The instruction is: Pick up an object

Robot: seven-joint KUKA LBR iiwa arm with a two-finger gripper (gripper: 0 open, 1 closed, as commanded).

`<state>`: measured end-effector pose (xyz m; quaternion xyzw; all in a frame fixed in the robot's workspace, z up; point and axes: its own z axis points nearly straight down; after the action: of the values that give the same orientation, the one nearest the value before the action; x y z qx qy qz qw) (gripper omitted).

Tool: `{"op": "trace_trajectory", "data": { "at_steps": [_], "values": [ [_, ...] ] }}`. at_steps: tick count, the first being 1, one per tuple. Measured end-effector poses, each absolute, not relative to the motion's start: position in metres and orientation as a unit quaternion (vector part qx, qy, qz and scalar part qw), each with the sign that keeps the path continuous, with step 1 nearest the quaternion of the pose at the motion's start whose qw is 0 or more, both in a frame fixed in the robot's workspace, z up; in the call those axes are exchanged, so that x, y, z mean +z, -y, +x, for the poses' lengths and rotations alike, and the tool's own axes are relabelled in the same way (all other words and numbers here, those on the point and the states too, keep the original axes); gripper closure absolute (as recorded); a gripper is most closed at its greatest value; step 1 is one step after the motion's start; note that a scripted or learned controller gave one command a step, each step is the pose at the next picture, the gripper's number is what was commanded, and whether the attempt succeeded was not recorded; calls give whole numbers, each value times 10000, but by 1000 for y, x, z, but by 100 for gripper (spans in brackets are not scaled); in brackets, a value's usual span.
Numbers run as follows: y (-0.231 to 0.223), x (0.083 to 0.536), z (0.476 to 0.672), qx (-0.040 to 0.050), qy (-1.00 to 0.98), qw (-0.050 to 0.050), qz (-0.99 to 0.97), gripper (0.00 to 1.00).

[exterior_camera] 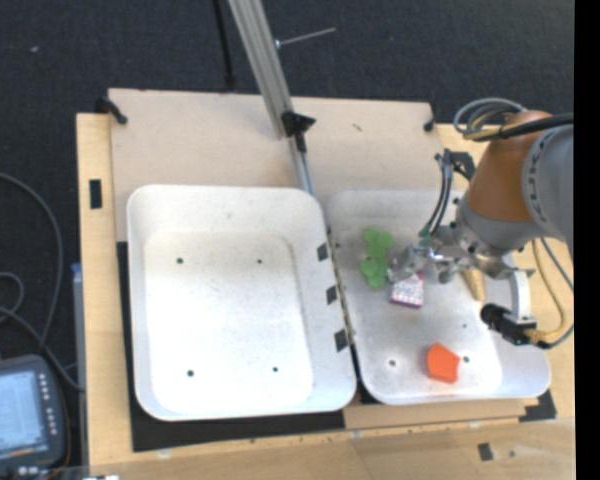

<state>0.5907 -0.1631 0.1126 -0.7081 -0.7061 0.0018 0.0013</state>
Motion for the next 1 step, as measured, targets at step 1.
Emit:
{"op": "trace_trajectory", "data": {
  "at_steps": [1],
  "values": [
    [164,101,591,9,7056,-3,-7086,0]
  ]
}}
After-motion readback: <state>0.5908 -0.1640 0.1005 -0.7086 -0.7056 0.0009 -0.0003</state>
